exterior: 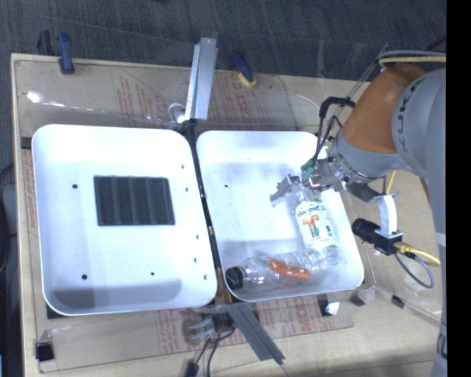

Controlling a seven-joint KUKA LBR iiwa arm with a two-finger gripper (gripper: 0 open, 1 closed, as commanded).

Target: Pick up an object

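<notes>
Lowest in the right bin (220, 179), a clear plastic bottle (279, 270) with a black cap lies along the near wall. Beside it, a labelled bottle (315, 228) lies just below the gripper (292, 187), whose grip state I cannot tell. The arm (392, 124) reaches in from the right.

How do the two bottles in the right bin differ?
The labelled bottle has a white label with green and orange print and lies along the bin's right side, just below the gripper. The capped bottle shows a black cap and something orange, lying along the bottom edge. Both are clear plastic, on their sides.
</notes>
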